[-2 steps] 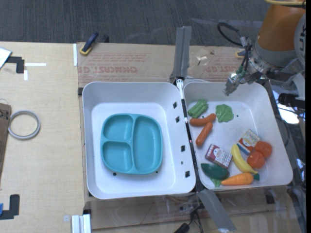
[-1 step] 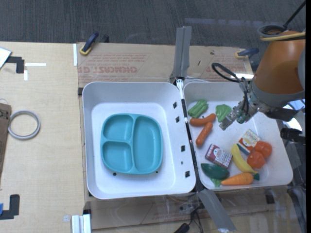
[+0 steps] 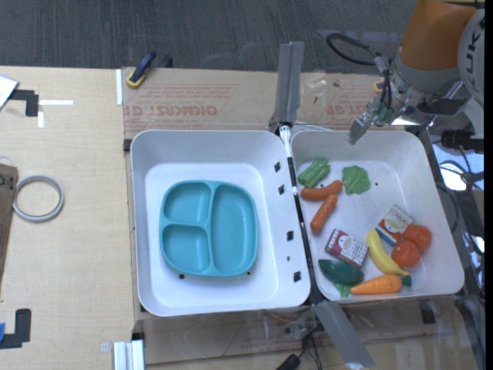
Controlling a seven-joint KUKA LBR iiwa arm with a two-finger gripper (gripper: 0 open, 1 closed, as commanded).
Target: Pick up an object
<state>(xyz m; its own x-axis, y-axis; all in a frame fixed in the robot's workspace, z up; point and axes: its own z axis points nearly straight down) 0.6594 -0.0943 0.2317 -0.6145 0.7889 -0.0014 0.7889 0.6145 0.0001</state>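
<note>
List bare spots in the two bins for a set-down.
Left bin: white margin all round the teal tray, widest along the far side. Right bin: bare floor far right, behind the lettuce leaf and juice box. Crowded: near right corner, banana, tomato, carrot.

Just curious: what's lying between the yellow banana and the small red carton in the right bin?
Nothing: bare white bin floor separates the yellow toy banana from the small red carton.
</note>
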